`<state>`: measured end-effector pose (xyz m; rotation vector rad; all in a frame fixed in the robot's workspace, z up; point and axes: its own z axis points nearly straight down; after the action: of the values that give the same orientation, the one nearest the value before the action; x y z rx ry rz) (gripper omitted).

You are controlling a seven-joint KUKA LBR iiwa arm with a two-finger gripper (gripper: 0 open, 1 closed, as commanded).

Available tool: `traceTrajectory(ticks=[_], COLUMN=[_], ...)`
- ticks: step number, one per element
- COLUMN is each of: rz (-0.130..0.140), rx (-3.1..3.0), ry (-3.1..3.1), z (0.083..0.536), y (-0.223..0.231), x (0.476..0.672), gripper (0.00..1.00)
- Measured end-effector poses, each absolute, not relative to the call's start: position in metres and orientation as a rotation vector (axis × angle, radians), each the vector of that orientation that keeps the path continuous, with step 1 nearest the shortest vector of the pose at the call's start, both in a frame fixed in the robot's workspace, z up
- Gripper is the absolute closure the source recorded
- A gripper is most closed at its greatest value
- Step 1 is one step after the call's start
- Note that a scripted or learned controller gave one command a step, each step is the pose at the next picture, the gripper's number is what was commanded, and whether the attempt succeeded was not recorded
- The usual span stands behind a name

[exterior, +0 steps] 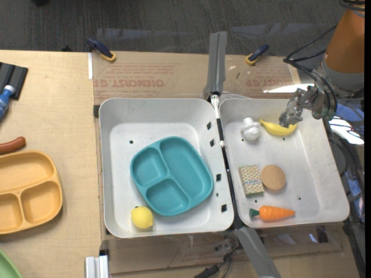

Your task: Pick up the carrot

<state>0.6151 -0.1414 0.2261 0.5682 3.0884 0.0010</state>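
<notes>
The carrot [275, 214], orange with a green stub at its left end, lies flat at the near edge of the right bin [316, 161]. My gripper [288, 117] hangs over the far side of that bin, right above the banana [277, 128], well away from the carrot. Nothing shows between its fingers.
In the right bin lie a white lump [250, 130], a tan round cookie [273, 178] and a patterned square block [250, 180]. The left bin [116, 132] holds a teal divided plate [171, 175] and a lemon [142, 218]. An orange tray [26, 193] sits on the bench at far left.
</notes>
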Motion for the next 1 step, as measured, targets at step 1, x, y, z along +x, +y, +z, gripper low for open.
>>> traceTrajectory(ticks=[1], rz=[0.002], rx=[0.131], ry=[3.137], z=[0.1919], y=[-0.0776], x=[0.6259], gripper=[1.00])
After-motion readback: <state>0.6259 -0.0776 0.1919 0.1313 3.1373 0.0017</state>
